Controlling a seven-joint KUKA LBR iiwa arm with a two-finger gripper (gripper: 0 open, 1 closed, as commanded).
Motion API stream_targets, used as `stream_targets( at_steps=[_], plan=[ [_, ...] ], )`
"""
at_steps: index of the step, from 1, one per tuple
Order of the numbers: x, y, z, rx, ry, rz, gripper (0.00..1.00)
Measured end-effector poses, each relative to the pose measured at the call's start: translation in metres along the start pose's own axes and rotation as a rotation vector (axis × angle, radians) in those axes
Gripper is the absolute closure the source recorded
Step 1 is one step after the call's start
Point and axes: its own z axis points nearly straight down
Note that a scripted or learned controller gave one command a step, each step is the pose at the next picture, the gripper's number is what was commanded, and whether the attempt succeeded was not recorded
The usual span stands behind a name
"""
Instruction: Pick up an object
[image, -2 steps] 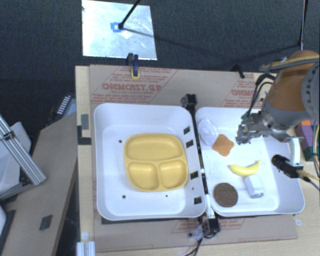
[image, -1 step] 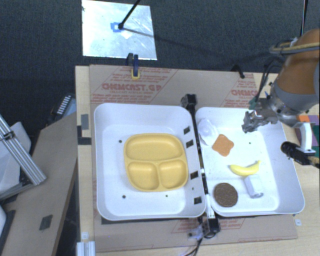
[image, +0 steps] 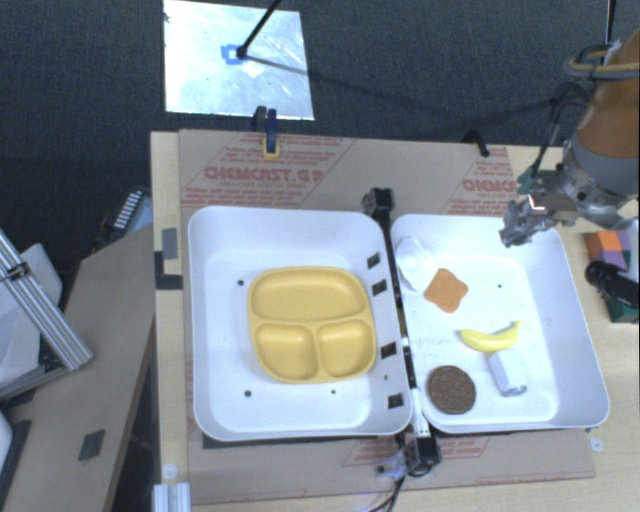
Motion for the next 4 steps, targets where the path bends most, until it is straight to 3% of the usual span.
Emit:
stream_targets(
  at_steps=[1, 4],
  plan=[
    [0.048, 0.003, 0.002, 0.005, 0.001, -0.001, 1.00],
    [0.202, 0.010, 0.064, 0.006, 0.002, -0.003, 1.00]
  ],
)
